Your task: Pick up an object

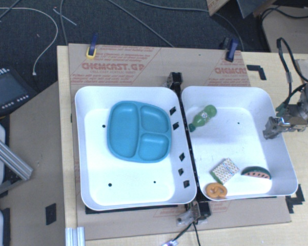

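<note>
Watermelon slice [255,172] waits at the right bin's [256,99] front edge.
Jaws [272,127] hover at its right rim, state unclear; approach underway, next comes a descent.

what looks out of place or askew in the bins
Nothing spilled or broken. The green bottle lies on its side in the right bin, near the divider. The blue tray sits slightly turned in the left bin. The gripper is at the right bin's right rim.
</note>
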`<move>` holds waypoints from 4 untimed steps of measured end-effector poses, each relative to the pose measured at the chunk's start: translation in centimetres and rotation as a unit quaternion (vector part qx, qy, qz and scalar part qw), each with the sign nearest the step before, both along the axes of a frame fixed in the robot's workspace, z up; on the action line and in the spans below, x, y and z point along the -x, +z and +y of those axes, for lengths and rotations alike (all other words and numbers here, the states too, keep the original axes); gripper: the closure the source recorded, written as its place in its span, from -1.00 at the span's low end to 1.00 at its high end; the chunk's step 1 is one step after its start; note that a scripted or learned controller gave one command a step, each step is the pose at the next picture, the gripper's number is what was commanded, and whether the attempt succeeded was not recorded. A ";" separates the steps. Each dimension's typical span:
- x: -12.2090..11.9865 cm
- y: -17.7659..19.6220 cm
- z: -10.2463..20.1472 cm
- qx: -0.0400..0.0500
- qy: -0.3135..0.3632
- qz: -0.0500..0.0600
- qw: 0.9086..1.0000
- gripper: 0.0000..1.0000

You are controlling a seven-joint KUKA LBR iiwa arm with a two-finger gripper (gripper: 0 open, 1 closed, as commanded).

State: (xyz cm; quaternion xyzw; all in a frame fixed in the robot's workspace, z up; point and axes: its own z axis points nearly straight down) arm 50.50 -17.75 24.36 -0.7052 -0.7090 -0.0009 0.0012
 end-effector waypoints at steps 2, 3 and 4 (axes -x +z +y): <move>-1.1 -1.4 11.8 0.000 0.001 0.001 1.000 1.00; -1.6 -2.4 16.7 0.000 0.000 0.002 1.000 1.00; -1.8 -2.8 22.3 0.000 0.001 0.001 1.000 1.00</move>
